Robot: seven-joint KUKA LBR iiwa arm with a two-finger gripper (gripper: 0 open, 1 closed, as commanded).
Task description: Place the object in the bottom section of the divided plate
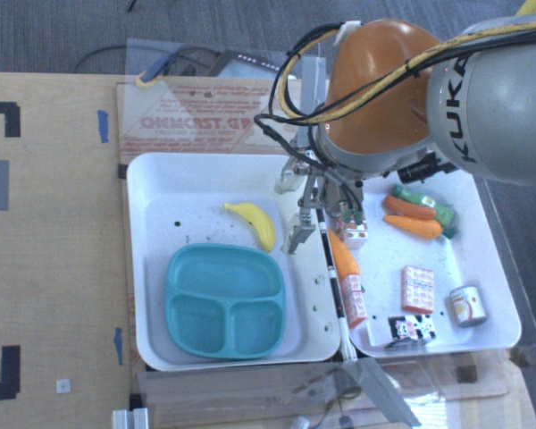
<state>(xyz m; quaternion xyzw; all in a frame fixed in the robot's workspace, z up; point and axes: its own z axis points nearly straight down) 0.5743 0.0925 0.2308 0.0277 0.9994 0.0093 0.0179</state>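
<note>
A teal divided plate [224, 281] lies in the left bin [152, 186], with one wide section at the top and two smaller ones at the bottom, all bare. A yellow banana [255, 222] rests just above the plate's upper right rim. My gripper [323, 224] hangs over the wall between the two bins, right of the banana, and is open; I see nothing between its fingers. An orange carrot-like piece [343, 254] lies just below it along the right bin's left edge.
The right bin [496, 266] holds two carrots with green tops [413, 218], a red-and-white tube [354, 298], a pink box [418, 289], a small can [466, 305] and a black-and-white carton [411, 329]. A cardboard sheet [196, 123] lies behind the left bin.
</note>
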